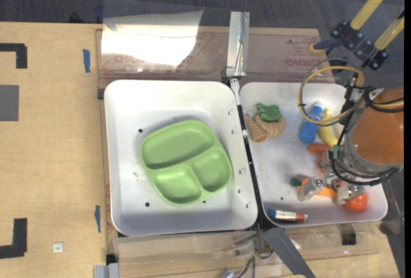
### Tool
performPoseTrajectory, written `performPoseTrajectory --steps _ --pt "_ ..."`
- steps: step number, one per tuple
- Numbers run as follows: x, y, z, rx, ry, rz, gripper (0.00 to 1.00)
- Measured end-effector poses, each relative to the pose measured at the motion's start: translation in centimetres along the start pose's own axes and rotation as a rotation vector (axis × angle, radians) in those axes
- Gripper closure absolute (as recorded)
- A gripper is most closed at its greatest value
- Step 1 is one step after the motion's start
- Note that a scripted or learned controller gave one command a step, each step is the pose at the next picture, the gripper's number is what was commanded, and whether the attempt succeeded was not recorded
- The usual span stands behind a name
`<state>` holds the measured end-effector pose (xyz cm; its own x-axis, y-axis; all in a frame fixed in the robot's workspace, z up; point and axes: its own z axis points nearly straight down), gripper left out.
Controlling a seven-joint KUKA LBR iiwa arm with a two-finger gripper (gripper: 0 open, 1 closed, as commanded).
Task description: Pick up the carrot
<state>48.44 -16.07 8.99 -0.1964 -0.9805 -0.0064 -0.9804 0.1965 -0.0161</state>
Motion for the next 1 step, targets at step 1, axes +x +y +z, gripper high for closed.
performPoseTrajectory --steps 1 --pt "-1.93 0.38 -0.09 -0.001 0.009 0.030 0.00"
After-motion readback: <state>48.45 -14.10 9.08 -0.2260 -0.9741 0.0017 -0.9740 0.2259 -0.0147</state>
